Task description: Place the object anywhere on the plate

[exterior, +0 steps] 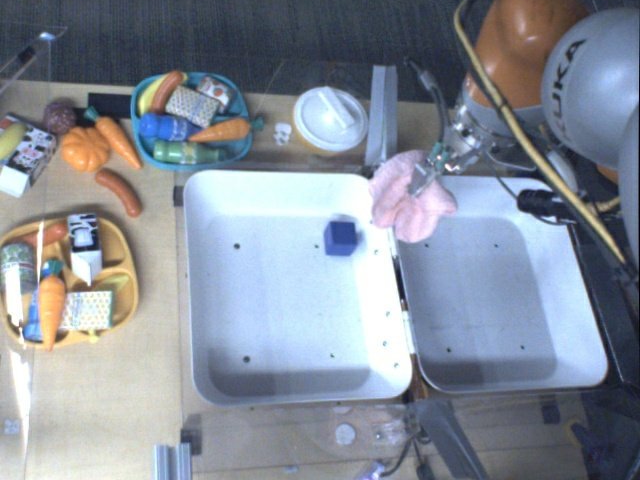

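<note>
Arm (pixel 590 78): grey with an orange band, reaching in from the right; part of the maker's lettering, "KU", reads on the grey shell, the rest turned away.

Left bin (pixel 290 368): white, shallow; carries one blue cube (pixel 341 236) near its upper middle.

Right bin (pixel 510 348): white, shallow, just beside the left one.

Pink cloth (pixel 410 200): the likely task thing, hanging over the upper end of the seam between the two bins, bunched and drooping. The gripper (pixel 430 173) has its fingers closed on the cloth's top edge.

Step in hand, as judged: carrying the cloth to a plate. No plain plate is certain here; the round white dish (pixel 332 118) behind the bins is the nearest candidate. Advice: lift until the hanging tail clears the bin rim, travel slowly so the cloth does not swing, let go low over the dish's middle.

Small goods on the bench (pixel 150 348): a blue bowl (pixel 190 118) and a yellow tray (pixel 70 278) of toy food; cartons bear print too small to read.
</note>
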Motion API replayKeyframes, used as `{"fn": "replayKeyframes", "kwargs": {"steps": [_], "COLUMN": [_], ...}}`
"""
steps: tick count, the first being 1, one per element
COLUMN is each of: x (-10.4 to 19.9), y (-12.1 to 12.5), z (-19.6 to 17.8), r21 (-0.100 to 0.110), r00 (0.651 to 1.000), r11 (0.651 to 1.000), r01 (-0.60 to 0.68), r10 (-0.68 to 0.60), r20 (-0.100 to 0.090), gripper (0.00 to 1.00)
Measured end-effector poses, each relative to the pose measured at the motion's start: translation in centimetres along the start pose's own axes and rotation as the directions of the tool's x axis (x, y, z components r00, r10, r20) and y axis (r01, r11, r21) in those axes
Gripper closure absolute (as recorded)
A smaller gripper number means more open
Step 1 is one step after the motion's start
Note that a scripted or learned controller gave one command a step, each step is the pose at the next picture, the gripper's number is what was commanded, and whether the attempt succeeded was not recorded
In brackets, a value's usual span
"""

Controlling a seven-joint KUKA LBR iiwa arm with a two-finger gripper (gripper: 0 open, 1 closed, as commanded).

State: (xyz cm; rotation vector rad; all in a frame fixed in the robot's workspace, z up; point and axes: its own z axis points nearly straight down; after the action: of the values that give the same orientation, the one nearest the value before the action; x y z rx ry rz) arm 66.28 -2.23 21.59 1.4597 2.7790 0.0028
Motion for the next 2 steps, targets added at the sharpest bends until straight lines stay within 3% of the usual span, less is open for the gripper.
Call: {"fn": "replayKeyframes", "kwargs": {"steps": [1, 2], "x": [4.6, 9.1], "y": [1.5, 3.8], "z": [0.7, -0.8], "r21": [-0.001, -0.003], "r00": [0.920, 0.696], "r11": [0.920, 0.696], "r01": [0.391, 0.718], "r10": [-0.391, -0.718], "r20": [0.000, 0.003], "gripper": [1.00, 1.00]}}
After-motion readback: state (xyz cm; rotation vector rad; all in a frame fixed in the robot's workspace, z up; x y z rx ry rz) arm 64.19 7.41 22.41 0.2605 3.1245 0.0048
